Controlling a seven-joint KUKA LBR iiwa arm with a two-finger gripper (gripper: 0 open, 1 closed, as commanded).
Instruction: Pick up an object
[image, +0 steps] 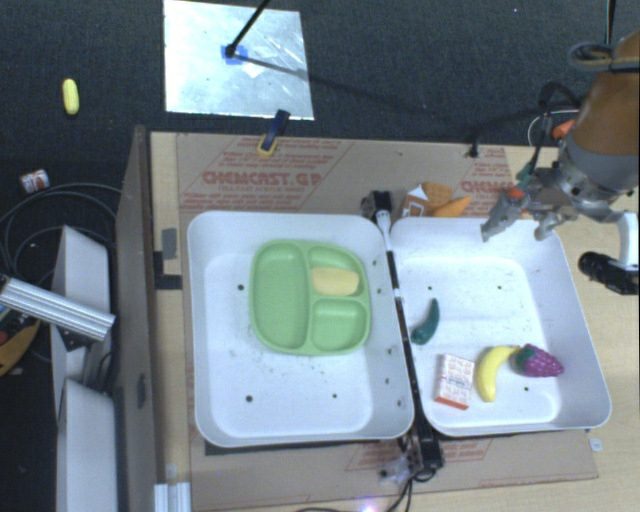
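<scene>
- Over the far right corner of the right bin (575, 300), the gripper (521, 222) hangs above the rim with its two fingers spread apart and nothing between them.
- Candidate objects lie in the right bin, all well apart from the gripper: a green pepper (426, 322) near the divider, a small red-and-white box (455, 381), a banana (491, 370) and a purple grape bunch (538, 361) toward the near edge.
- The banana and the grape bunch are just beside each other, possibly touching; the box sits just beside the banana's other side.
- The left bin (225, 400) holds a green divided plate (308, 298) with a yellow item (335, 281) in one compartment.
- Judgement: the pepper is the soundest target, standing alone with room around it.
- Recommendation: centre over it, align the fingers across its narrow width, descend fully before closing, and avoid the divider.
</scene>
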